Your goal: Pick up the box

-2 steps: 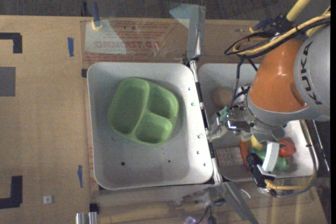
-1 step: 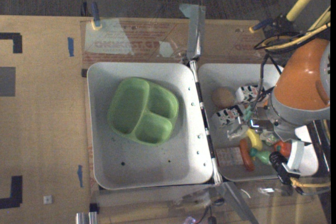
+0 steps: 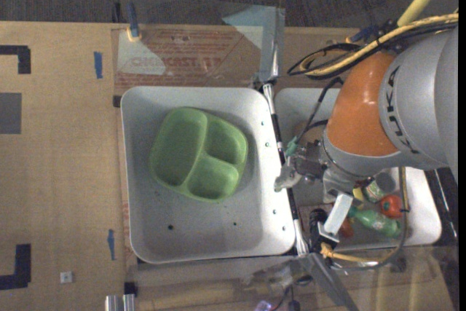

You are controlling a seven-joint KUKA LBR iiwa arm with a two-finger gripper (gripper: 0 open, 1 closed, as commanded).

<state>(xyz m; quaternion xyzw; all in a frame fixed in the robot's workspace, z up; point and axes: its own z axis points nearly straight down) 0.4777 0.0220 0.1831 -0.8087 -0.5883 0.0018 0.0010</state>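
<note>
Low over the right bin's [image 3: 424,223] left edge: the tool [image 3: 290,172], released or clenched impossible to tell. Impossible to tell where the box lies, arm [image 3: 408,105] covering most of that bin. Left bin [image 3: 145,218]: green divided plate [image 3: 198,153].

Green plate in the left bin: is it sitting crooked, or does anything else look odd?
Slightly. The green plate lies turned at an angle to the walls of the left bin, but it looks whole and nothing is spilled. In the right bin, a few small colourful things are bunched under the arm, partly hidden.
</note>
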